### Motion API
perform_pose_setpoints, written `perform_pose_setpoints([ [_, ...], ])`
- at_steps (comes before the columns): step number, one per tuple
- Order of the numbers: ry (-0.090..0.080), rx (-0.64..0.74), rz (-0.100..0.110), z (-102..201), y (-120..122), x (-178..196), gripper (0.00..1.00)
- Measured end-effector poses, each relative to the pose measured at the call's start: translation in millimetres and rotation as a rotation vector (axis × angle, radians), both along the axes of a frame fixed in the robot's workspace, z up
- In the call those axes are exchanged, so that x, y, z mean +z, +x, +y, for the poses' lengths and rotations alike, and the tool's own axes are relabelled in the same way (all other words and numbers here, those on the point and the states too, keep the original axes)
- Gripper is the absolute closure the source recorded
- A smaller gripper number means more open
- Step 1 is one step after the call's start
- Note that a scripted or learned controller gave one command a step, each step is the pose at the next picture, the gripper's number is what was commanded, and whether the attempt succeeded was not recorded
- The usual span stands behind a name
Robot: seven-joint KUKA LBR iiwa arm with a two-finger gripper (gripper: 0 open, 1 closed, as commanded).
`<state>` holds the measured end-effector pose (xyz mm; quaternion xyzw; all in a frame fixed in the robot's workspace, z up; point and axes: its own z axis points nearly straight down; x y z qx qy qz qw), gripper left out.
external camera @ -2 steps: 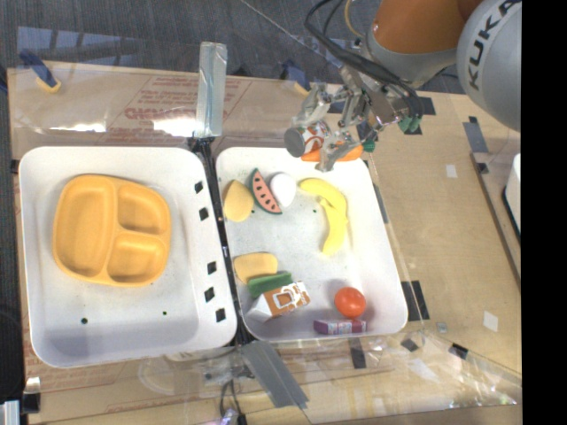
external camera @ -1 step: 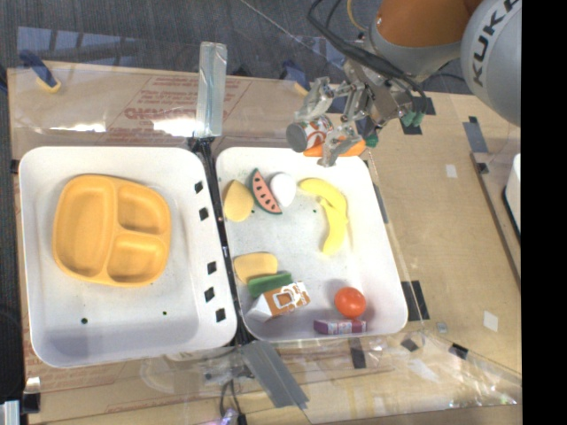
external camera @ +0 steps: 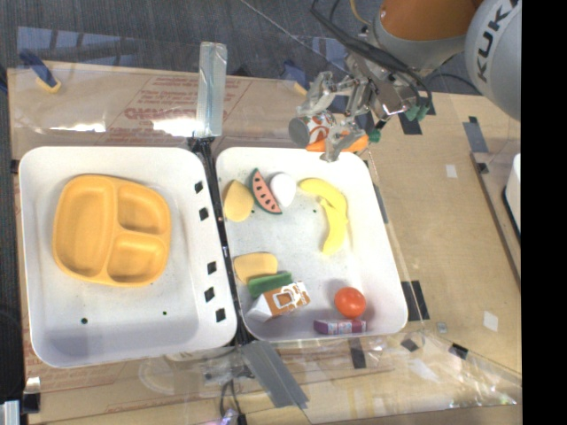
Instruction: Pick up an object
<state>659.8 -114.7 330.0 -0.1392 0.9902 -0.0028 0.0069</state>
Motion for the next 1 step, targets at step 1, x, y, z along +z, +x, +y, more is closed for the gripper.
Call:
perform_pose_setpoints([
  [1, -0.001, 0.002, -0.007, 0.5, 1.4, 11.2, 1.00],
])
